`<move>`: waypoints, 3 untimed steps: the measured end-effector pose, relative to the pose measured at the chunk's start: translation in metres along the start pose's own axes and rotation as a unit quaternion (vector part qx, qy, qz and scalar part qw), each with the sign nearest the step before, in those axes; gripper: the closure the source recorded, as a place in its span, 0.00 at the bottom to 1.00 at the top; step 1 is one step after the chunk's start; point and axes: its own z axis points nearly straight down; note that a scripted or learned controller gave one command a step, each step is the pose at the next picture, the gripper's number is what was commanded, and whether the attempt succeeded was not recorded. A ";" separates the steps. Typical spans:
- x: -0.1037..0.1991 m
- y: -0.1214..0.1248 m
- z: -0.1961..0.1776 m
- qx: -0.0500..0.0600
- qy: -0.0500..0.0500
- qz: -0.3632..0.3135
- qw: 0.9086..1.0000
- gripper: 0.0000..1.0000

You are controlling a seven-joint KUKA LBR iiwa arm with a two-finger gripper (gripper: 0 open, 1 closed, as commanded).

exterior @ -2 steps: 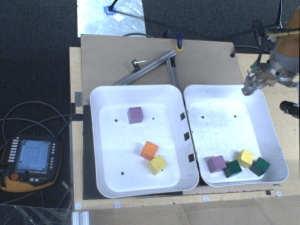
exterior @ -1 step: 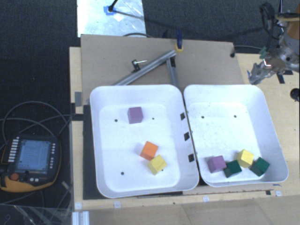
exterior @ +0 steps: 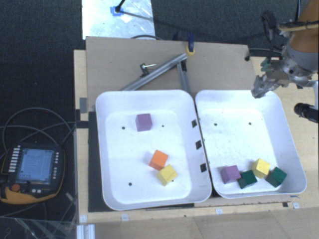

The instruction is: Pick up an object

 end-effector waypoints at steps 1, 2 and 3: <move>0.058 -0.013 -0.003 0.000 0.001 -0.001 1.000 1.00; 0.106 -0.029 0.016 0.002 0.001 -0.001 1.000 1.00; 0.162 -0.034 0.015 0.001 0.001 -0.001 1.000 1.00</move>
